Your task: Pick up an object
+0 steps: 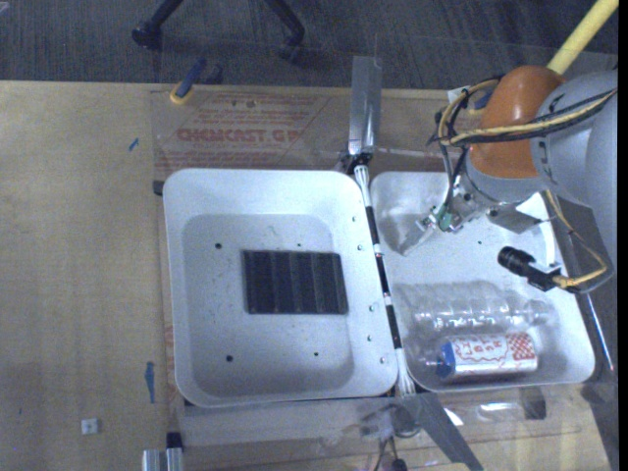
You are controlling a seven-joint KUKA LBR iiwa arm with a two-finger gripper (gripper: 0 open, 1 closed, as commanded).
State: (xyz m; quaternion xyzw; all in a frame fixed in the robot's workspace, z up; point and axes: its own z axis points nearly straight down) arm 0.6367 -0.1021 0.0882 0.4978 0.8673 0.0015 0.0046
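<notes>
Item: right bin point(579, 356), white and shallow. Contents: one clear plastic bottle point(478, 307) lying on its side across the middle, and one small tube with a red-and-white patterned label and a blue cap point(483, 354), lying just beside the bottle, nearer the bin's front edge. The two appear to be touching or nearly so.

Item: left bin point(196, 204). A dark ribbed rectangular pad point(294, 282) is seen at its centre.

Item: gripper point(439, 222), carried by the grey arm with orange band point(515, 116). It is positioned over the rear left part of the right bin, apart from both objects. Nothing is seen between the jaws; whether they are spread or closed cannot be told.

Risks noted: the bottle is judged likely to roll or slip out of a pinch, being round, smooth and light. A descent between bottle and tube may nudge both without capturing either. A closure at the present position would be made on bare bin floor. The transparent bottle may be poorly located by a program.
</notes>
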